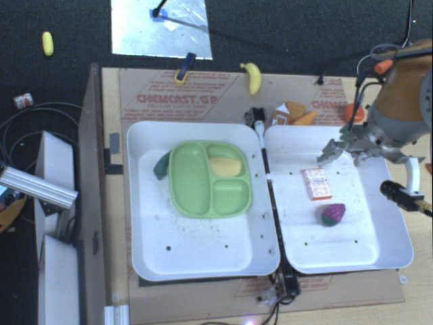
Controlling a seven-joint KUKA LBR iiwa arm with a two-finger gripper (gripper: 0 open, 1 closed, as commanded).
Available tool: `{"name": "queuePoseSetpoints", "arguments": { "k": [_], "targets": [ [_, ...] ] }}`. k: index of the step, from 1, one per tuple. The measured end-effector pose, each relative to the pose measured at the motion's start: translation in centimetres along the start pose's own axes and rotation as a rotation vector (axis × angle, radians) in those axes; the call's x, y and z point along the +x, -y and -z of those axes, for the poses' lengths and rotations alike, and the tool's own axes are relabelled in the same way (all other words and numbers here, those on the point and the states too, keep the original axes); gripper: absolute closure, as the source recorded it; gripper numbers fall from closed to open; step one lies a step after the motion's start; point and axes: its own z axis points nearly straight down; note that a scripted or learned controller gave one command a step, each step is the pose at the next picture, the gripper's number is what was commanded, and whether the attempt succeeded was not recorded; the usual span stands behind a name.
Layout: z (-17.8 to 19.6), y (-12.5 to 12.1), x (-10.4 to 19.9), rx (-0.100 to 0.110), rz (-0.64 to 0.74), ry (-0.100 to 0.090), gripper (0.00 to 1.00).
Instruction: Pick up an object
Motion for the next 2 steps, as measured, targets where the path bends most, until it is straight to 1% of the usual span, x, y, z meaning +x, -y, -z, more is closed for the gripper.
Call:
{"name": "queuePoseSetpoints", "arguments": {
  "k": [1, 2],
  "targets": [
    [-10.7, 1.6, 0.6, 0.010, -0.006, -0.002, 0.00],
    [-9.2, 1.4, 0.5, 0.006, -0.004, -0.001, 1.00]
  ]
}}
